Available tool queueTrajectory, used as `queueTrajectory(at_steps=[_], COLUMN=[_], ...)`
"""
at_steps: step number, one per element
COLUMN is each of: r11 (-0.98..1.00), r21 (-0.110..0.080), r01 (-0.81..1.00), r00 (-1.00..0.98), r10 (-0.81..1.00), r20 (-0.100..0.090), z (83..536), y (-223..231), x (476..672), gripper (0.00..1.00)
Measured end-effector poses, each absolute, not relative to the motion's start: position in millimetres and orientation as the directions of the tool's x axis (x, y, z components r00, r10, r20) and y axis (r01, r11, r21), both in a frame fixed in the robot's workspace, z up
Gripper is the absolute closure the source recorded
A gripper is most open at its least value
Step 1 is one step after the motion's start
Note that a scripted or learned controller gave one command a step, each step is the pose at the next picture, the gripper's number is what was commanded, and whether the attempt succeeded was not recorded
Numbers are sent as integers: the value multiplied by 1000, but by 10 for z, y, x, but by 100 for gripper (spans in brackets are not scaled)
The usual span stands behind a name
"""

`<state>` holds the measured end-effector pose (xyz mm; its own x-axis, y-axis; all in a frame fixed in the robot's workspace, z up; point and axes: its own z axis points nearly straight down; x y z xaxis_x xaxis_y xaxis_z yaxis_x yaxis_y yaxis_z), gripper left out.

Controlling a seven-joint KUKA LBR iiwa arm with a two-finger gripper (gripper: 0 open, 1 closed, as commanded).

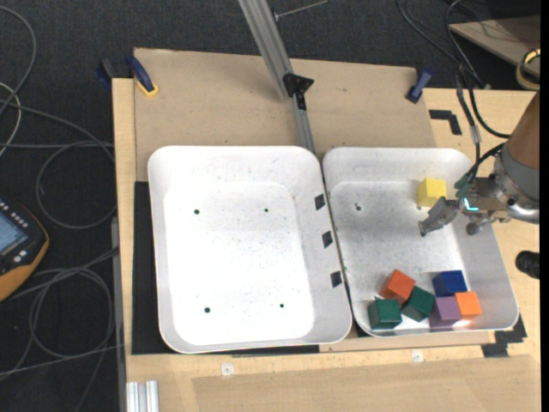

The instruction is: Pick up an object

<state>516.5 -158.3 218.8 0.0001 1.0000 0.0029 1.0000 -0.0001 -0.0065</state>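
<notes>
My gripper [451, 223] hangs over the right bin [369, 157], near its right wall, with its fingers [431, 219] spread open and nothing between them. A yellow block [431, 190] lies just behind the left finger, beside it rather than inside the gap. Along the bin's front edge lies a cluster: a red-orange block [399, 283], two green blocks [419, 302] [386, 313], a blue block [449, 281], a purple block [445, 311] and an orange block [468, 304].
The left bin [159, 170] sits beside the right one, joined by dark clips [327, 239]. A slanted metal pole [274, 50] rises from behind the bins. Cables and a handheld device [17, 243] lie on the floor at left.
</notes>
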Motion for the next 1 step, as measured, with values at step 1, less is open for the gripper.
queueTrajectory(at_steps=[1], r11=[1], r21=[-1], r01=[1000], r00=[-1], r10=[1000], r20=[2], z=[2213], y=[-1582], x=[5176], gripper=[0])
